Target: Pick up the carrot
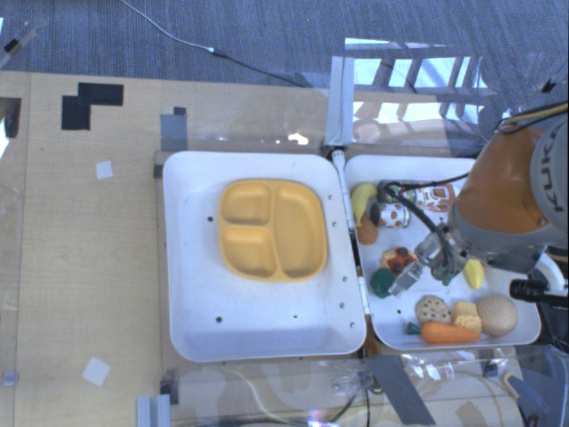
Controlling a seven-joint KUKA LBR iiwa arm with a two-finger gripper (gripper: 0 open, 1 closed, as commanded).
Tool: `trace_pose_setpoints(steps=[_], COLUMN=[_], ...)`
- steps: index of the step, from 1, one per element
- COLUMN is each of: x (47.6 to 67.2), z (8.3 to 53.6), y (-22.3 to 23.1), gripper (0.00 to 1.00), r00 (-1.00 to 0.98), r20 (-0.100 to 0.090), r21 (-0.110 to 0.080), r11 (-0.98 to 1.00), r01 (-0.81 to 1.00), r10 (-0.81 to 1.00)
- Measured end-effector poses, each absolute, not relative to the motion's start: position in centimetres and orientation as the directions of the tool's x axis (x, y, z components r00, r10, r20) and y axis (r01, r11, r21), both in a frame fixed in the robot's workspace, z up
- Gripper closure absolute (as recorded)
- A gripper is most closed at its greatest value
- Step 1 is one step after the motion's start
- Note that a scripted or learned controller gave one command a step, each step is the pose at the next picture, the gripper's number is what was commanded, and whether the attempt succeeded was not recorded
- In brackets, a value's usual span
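Light wooden bench [80, 265] on blue-grey carpet carries two shallow white plastic bins. The left bin [191, 327] has just a yellow three-section plate [271, 229], probably the drop spot, while toy food is piled in the right bin [524, 332]. The grey-and-orange arm's gripper [411, 274] hovers mid-bin; can't tell its state. The small orange carrot [449, 333] lies at the near edge, beside a brown cookie [433, 309].
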State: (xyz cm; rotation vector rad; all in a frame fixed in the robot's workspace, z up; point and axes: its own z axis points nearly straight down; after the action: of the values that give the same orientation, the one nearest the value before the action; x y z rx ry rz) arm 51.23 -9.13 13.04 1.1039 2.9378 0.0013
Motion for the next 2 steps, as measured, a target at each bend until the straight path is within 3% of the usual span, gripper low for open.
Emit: trace_pose_setpoints(steps=[1,2], x=[51.3,51.6], z=[13.1,10.2], y=[-9.1,-9.6], gripper=[0.00,0.00], r00=[-0.754,-0.622], r20=[-0.004,-0.005], r21=[0.003,0.005], r11=[0.754,0.622], r01=[0.657,0.783], r10=[0.657,0.783])
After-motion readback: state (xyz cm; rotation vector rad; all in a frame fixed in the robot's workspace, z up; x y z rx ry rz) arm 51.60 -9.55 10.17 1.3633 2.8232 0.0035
